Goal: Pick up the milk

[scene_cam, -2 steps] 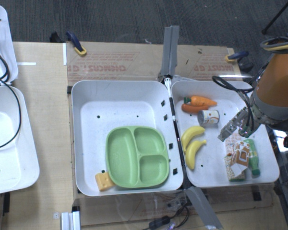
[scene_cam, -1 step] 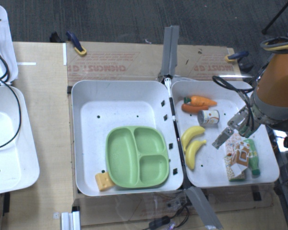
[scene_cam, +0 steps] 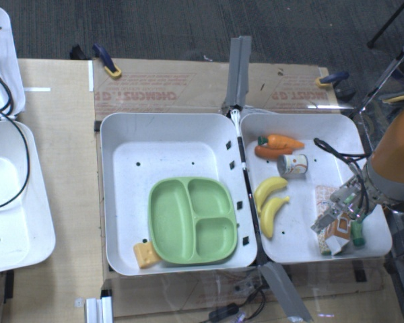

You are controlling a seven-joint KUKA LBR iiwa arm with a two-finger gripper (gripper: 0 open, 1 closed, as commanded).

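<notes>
two white bins side by side on the bench. right bin: gripper low over its near right part, the grey arm with orange band reaching in from the right. jaws: whether parted or closed cannot be told, the metal parts blur together; nothing is clearly seen between them.

item 1, milk carton: lying flat, orange and white, directly under and just nearer than the jaws, touching or nearly touching them; contact cannot be told.
item 2, small green object: just right of the carton, beside the jaws.
item 3, two bananas: left of the jaws, well apart.
item 4, small can: beyond the jaws and to the left, on its side.
item 5, carrot: beyond the can, farther still.

left bin, far left of the jaws: green divided plate; yellow cheese wedge at the plate's near left edge.
</notes>
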